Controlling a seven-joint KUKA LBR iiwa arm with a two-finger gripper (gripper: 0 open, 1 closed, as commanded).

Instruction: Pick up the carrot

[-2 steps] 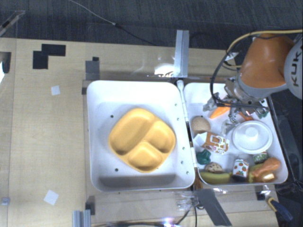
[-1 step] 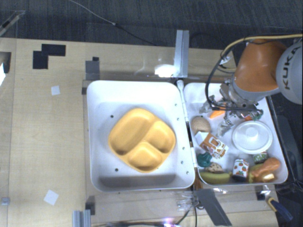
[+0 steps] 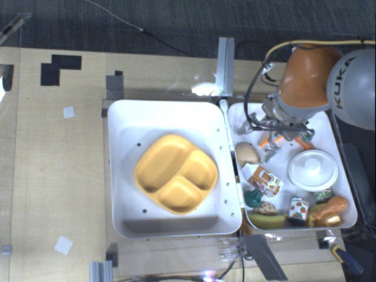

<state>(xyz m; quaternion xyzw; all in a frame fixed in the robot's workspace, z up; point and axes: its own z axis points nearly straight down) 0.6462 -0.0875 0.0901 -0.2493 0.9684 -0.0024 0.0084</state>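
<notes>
Left white bin: yellow three-compartment plastic plate. Right white bin: round white bowl, tan bread roll, yellow-green banana, small printed carton.

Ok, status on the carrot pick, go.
Gripper low in the right bin, over the carrot. Grip on it not confirmed. White bowl close alongside, bread roll on the other side.

Robotics lab, KUKA arm, wooden bench, two white bins

One fixed overhead camera, slanted down, both bins visible
</notes>
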